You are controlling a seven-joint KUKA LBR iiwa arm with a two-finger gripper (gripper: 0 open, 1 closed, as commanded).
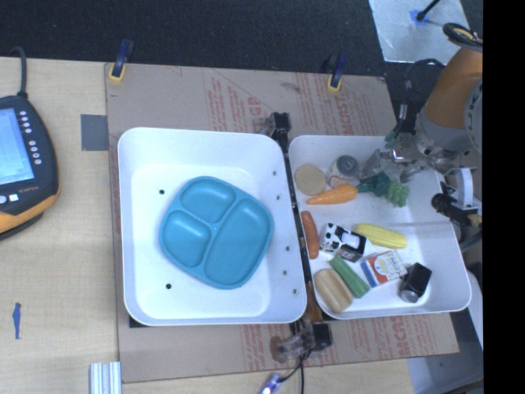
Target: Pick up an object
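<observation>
At the near edge of the wooden counter (57,302), a brown cardboard sheet (205,347) underlies two shallow white bins. The left white bin (139,302) holds a blue three-compartment plastic plate (216,231) lying flat near its middle. The right white bin (447,302) carries the small things. Nearest lie a tan bread-roll-shaped toy (331,290), a green cylindrical stick (350,277) just beside it, a small red-and-white carton (384,268) and a black boxy object (415,281) at the bin's right corner. Farther in sit a black-and-white cow-patterned toy (342,240), a yellow corn cob (380,235) to its right, and a red sausage-shaped toy (309,233) along the bin's left wall. Beyond these lie an orange carrot toy (333,194), a round beige disc (310,178), a small grey round piece (348,166) and a green leafy toy (390,190). The pincer (392,161) hangs low over the far right part of this bin, just above the green leafy toy; whether its fingers are spread or closed, I cannot tell. The grey arm with its orange band (453,89) reaches in from the right. At the far left of the counter rests a black-and-orange handheld control pendant (23,162).
</observation>
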